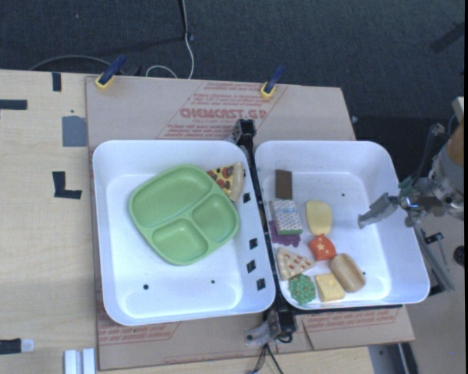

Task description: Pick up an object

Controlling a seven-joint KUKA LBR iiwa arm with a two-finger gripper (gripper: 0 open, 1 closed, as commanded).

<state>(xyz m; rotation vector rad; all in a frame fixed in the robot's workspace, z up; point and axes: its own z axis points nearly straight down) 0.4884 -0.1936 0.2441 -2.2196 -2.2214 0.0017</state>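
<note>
The right bin point(374, 166) holds a cluster of toy foods along its left side: a brown bar point(284, 183), a purple and green block point(287, 218), a yellow piece point(319, 216), a red tomato point(322, 247), a waffle wedge point(292, 263), a green broccoli point(302, 288), a yellow cheese cube point(329, 287) and a tan roll point(347, 272). My gripper point(378, 210) hangs over the right part of that bin, to the right of the yellow piece and apart from every toy. Nothing is seen in it.
In the left bin point(117, 287) lies a green divided plate point(183, 215), with a pizza slice point(228, 178) by its upper right rim. The bins stand on cardboard point(218, 111) held by two clamps.
</note>
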